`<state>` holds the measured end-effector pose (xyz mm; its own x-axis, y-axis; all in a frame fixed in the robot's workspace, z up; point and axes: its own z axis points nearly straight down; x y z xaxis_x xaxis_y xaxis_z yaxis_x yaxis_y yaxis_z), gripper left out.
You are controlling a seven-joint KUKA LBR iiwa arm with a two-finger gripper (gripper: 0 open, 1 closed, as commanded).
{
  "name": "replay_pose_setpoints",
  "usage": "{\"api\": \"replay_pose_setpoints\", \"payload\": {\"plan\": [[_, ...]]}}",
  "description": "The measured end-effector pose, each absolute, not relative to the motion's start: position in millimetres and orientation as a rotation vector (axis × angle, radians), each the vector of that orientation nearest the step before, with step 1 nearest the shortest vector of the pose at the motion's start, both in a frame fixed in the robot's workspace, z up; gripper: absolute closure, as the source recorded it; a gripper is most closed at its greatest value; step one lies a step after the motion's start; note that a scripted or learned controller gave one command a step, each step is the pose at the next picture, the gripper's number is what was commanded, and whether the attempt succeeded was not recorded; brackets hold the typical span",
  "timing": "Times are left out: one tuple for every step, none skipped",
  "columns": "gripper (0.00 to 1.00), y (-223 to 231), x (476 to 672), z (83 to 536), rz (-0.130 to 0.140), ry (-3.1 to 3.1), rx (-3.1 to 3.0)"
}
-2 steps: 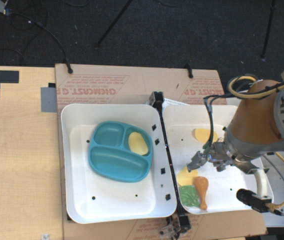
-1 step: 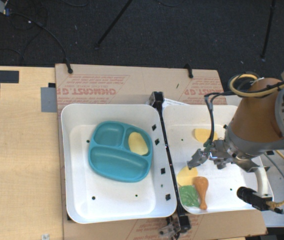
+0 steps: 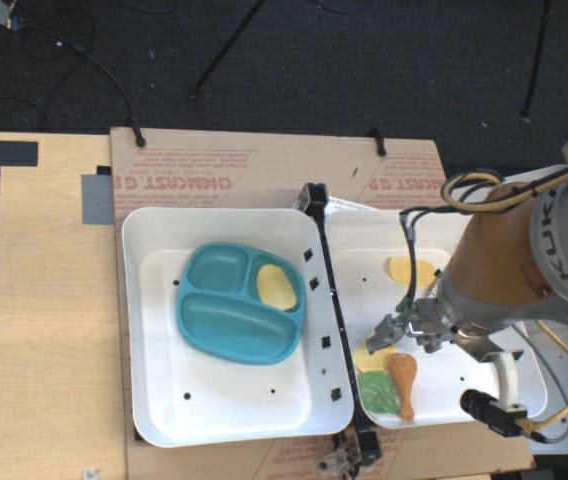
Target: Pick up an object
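In the left shallow white bin (image 3: 154,388), the teal divided plastic plate (image 3: 239,303) with a pale yellow oval piece (image 3: 277,287) takes the middle; bare floor stays free around it, widest along the near side. The black divider strip (image 3: 324,308) between the bins blocks sideways passage. In the right shallow white bin (image 3: 364,233), the grey and orange arm (image 3: 504,268) covers much room. An orange drumstick-shaped toy (image 3: 402,380), a green leafy toy (image 3: 379,392) and a yellow flat piece (image 3: 401,268) crowd the left part.
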<state>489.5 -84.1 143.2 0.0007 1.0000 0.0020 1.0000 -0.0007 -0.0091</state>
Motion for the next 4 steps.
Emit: {"api": "replay_pose_setpoints", "payload": {"plan": [[0.00,-83.2,487.9,89.5,0.007,-2.215,-2.217],[1.00,-84.5,489.1,103.1,0.003,-2.212,-2.222],[1.00,-87.1,485.6,145.6,0.000,-2.217,-2.225],[1.00,-84.6,484.0,207.7,-0.003,-2.224,-2.221]]}}
